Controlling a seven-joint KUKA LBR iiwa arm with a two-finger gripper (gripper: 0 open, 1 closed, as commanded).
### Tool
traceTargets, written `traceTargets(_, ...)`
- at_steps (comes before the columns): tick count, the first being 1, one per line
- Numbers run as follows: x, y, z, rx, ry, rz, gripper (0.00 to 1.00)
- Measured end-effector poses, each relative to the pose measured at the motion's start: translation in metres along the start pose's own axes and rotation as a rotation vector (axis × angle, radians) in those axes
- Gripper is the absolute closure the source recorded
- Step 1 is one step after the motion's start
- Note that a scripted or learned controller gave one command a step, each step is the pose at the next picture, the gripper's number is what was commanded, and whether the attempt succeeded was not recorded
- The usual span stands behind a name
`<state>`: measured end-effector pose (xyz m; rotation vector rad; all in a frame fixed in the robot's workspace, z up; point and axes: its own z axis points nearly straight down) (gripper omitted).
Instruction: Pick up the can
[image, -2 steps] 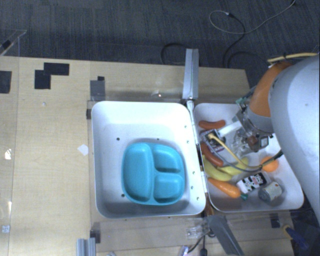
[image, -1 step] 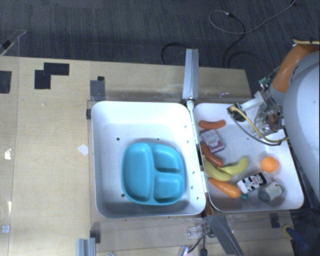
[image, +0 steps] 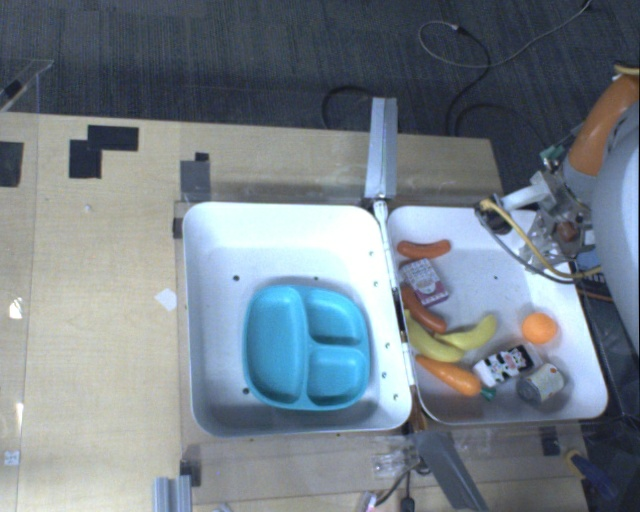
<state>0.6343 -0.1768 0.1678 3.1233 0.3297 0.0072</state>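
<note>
Tabletop (image: 90, 300): pale wood, bearing two shallow white bins side by side, with a metal divider rail rising between their far corners.

Left bin (image: 210, 300): holds one blue compartment tray (image: 306, 346), three sections, lying flat toward the near right. Bare floor lies around it on the far and left sides.

Right bin (image: 500, 280), contents from left to right:
- sausage (image: 424, 248), far left corner, lying across the bin;
- small red and white packet (image: 427, 281), just below it;
- second sausage (image: 424, 314), slanting along the left wall;
- banana (image: 452, 340), curved, touching that sausage;
- carrot (image: 450, 375), near left, tip toward the right;
- black and white toy (image: 504, 364), just beside the carrot's tip;
- orange (image: 540, 328), right of centre;
- can (image: 541, 383), grey, in the near right corner, on its side, long axis slanting from near left to far right, one end facing left. The toy is just beside it on the left, the orange close beyond it, and the bin walls close on the near and right sides.

The bin's far middle floor is bare.

Gripper (image: 555, 222): over the bin's far right rim, well apart from the can, among yellow cables; whether it is open or closed cannot be told.
</note>
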Motion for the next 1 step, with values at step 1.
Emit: traceTargets(1,-0.0774,0.0059,-0.0360,0.001,-0.002,-0.016,1.00)
